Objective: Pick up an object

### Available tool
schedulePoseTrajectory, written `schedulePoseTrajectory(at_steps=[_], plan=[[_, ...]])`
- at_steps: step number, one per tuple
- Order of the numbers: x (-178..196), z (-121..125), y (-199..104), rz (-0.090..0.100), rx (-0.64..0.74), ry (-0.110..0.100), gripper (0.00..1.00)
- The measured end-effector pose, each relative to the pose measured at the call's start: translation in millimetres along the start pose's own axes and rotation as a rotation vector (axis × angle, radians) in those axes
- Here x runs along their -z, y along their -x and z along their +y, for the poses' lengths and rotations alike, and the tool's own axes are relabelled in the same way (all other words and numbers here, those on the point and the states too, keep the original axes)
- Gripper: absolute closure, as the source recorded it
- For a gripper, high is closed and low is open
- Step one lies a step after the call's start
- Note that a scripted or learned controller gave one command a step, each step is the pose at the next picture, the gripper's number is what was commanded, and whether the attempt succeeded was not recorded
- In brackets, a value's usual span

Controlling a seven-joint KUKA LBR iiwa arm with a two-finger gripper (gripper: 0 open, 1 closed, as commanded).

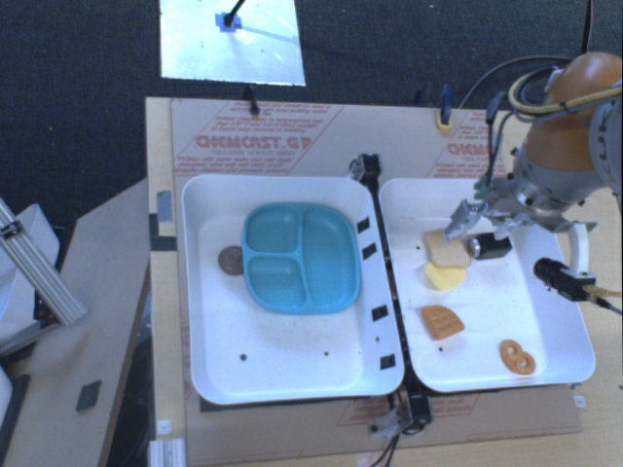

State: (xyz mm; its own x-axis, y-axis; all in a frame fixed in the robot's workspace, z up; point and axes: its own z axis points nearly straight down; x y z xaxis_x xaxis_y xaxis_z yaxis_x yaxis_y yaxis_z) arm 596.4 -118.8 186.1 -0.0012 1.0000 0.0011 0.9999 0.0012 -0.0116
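Camera view: the gripper (pixel 465 224) hung low in the right bin (pixel 565 358), just above a pale bread slice (pixel 446 251); its opening could not be judged. A yellow wedge (pixel 445 277), orange piece (pixel 441 321) and pretzel (pixel 517 357) lay nearby. The left bin (pixel 209 358) held a blue divided plate (pixel 299 258).

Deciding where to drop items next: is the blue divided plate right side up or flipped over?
Right side up. The blue divided plate lies flat in the left bin with its three compartments facing up, raised dividers visible, nothing in them.
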Motion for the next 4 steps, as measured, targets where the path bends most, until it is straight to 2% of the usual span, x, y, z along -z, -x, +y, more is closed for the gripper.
schedulePoseTrajectory(at_steps=[1,3,4], plan=[[7.4,3.0,-0.3,-0.001,0.002,0.013,0.00],[-104.2,4.6,2.8,-0.001,-0.001,0.009,0.00],[-90.4,6.3,3.3,-0.002,-0.001,0.016,1.00]])
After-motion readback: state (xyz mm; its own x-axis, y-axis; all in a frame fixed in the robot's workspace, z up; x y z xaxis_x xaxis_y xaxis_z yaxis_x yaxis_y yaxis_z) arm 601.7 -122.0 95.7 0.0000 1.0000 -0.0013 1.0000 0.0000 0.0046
